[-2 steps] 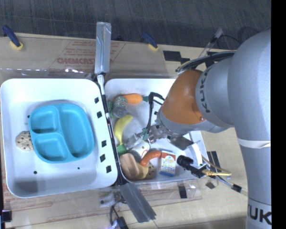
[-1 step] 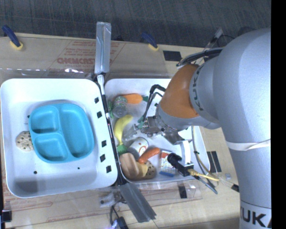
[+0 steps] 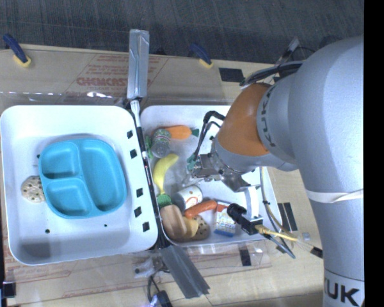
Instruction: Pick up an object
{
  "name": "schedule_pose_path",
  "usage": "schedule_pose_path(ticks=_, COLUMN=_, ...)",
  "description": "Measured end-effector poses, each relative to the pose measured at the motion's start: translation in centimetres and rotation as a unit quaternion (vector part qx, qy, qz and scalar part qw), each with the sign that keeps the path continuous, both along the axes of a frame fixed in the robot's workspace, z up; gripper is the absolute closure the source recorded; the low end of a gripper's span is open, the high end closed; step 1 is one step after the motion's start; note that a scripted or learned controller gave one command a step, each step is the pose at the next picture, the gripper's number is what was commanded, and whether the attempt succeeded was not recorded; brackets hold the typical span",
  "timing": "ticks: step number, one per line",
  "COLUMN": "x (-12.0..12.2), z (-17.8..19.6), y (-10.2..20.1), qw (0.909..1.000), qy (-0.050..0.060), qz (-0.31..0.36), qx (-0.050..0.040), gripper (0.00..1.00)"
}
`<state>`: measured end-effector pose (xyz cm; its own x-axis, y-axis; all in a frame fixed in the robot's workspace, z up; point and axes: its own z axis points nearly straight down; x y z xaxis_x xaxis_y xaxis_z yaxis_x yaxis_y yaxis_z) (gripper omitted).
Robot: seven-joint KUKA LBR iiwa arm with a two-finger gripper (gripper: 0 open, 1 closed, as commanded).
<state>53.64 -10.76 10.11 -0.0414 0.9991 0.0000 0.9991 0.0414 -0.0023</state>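
Observation:
My gripper (image 3: 201,166) hangs low in the right bin (image 3: 212,115), under the orange wrist band, just right of a yellow banana (image 3: 164,170). Nothing shows in its grasp. Below it lie a white cup with red marks (image 3: 191,196) and a red-orange pepper (image 3: 202,208). An orange carrot (image 3: 178,132) and a clear greenish jar (image 3: 159,142) sit at the bin's far left corner. A brown bread roll (image 3: 172,220), a cookie (image 3: 201,229) and a blue-and-white packet (image 3: 225,224) crowd the near edge.
The left bin (image 3: 25,235) holds a blue divided plate (image 3: 82,174) and a speckled cookie (image 3: 31,188) at its left side. A raised divider (image 3: 141,171) with black clips separates the bins. The arm's bulk covers the right bin's right part.

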Motion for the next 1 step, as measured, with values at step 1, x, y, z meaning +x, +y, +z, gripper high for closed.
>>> schedule_pose_path(ticks=1, x=2.76, z=13.30, y=3.23, qw=0.9997, qy=-0.004, qz=-0.024, qx=0.0004, gripper=1.00)
